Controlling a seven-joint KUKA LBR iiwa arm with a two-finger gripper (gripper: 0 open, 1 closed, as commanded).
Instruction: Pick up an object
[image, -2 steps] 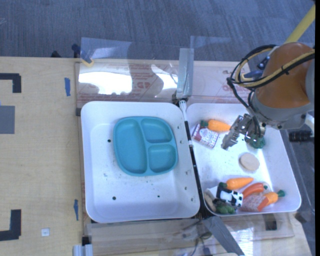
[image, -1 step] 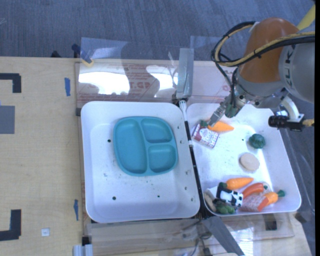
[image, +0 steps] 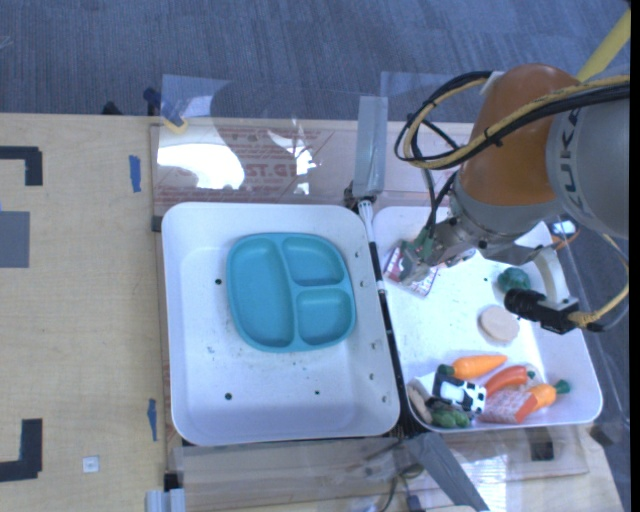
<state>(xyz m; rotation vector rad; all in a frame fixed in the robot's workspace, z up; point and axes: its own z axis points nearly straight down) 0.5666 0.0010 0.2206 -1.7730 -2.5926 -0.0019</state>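
The grey arm with its orange band (image: 520, 110) reaches in over the right-hand shallow white bin (image: 590, 385), and its two-finger gripper (image: 425, 258) hangs low above that bin's far left corner, close to the wall it shares with the left bin. Whether the gripper is spread or pressed together cannot be told from this slant, since the wrist and cables cover most of it. Just beneath and beside the tip lies a small flat packet with red and white print (image: 408, 270), touching or nearly touching the tool; nothing can be seen clamped in it, so no grasp can be claimed.

The other candidates sit well apart from the gripper. A pale round disc-like piece (image: 497, 324) lies mid-bin, a dark green lump (image: 514, 279) sits near the right wall, and along the near edge a cluster of toy food is heaped together: an orange carrot-shaped toy (image: 478, 366), a red-orange piece (image: 508, 378), and a black-and-white toy (image: 462, 394) among green bits. The left-hand white bin (image: 190, 300) holds a teal plastic divided tray (image: 290, 292) at its middle.

The step in hand appears to be the reach onto a target, most likely the printed packet. The next move probably calls for settling squarely on that thin, flat item, which lies close to the bin wall and offers little to pinch, then closing and lifting straight up.
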